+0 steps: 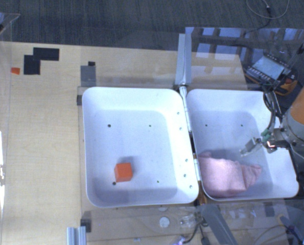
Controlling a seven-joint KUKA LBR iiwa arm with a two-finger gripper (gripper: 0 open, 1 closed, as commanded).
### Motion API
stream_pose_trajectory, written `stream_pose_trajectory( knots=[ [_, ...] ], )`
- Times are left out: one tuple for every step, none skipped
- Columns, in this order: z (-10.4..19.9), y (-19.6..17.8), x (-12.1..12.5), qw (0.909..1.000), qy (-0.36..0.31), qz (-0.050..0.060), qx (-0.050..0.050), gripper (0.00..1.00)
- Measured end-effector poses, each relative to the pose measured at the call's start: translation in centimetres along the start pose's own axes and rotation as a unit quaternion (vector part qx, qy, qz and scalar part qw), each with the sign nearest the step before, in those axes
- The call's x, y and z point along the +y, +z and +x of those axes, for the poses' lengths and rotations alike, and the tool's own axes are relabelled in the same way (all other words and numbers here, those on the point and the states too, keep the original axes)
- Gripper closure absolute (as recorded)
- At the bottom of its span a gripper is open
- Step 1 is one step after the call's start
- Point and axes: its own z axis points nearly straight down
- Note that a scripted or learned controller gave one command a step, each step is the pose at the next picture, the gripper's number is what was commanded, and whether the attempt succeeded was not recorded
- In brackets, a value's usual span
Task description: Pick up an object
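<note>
A small orange block (123, 172) lies in the left bin (95, 137), near its front. A crumpled pink cloth (227, 174) rests in the right bin (218, 106), against its front wall. My gripper (254, 146) reaches in from the right and hangs in the right bin, just above the cloth's upper right edge. A thin finger (249, 148) points left and down toward the cloth. Nothing shows between the fingers.
Both white bins sit side by side on a wooden bench. Black markers (38, 59) and a small orange tag (15, 71) lie at the bench's far left. A metal frame and a device with cables (269, 68) stand behind the right bin.
</note>
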Motion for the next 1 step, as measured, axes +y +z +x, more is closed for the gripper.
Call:
stream_pose_trajectory(
  knots=[
    [-1.94, 1.83, 0.11, 0.9855, -0.17, -0.002, -0.001, 0.0]
  ],
)
